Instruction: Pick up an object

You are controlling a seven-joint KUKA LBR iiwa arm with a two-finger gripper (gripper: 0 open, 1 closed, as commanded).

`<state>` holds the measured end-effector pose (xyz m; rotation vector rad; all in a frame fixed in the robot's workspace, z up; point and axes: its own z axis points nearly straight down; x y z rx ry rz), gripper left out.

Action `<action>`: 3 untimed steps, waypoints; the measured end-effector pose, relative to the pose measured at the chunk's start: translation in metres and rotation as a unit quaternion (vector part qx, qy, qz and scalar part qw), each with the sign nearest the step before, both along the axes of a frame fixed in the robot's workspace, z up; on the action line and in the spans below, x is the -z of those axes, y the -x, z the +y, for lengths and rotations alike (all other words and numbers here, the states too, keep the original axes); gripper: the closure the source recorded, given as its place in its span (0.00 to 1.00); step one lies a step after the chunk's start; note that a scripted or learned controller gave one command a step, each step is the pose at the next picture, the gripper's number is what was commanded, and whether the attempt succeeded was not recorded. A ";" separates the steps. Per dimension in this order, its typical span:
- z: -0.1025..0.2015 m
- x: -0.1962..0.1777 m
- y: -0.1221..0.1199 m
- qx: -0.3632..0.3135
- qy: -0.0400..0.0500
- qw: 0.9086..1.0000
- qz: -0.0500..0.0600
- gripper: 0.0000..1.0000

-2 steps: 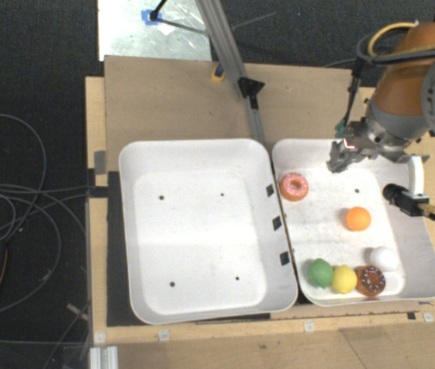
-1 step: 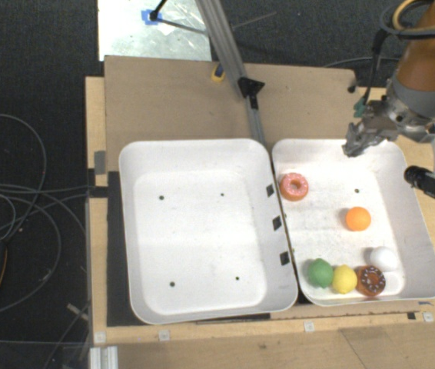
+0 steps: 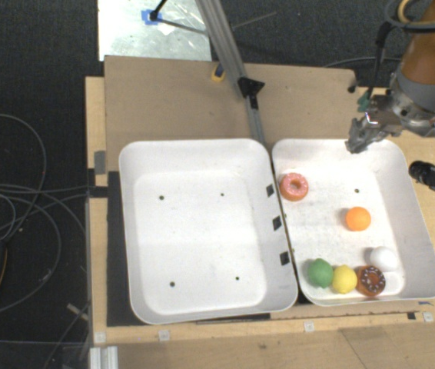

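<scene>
The right bin (image 3: 333, 156) holds a pink frosted donut (image 3: 293, 186) near its left wall and an orange ball (image 3: 357, 218) in the middle. Along its front edge lie a green ball (image 3: 320, 272), a yellow lemon-like piece (image 3: 344, 279), a chocolate donut with sprinkles (image 3: 370, 280) and a white ball (image 3: 383, 258). My gripper (image 3: 356, 141) hangs over the bin's far right corner, well behind the orange ball. Nothing shows between its dark fingertips.
The left bin (image 3: 194, 229) lies beside the right one, joined by dark clips (image 3: 276, 222). A grey metal pole (image 3: 229, 48) slants across the back of the bench. Cables trail on the floor at left.
</scene>
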<state>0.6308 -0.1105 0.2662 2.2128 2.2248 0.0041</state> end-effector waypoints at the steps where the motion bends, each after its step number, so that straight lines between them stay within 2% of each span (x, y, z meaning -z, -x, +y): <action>1: 0.054 0.014 0.000 -0.002 -0.001 1.000 0.002 1.00; 2: 0.117 0.022 0.001 -0.003 -0.002 1.000 0.002 1.00; 3: 0.168 0.027 0.018 -0.002 -0.002 1.000 0.003 1.00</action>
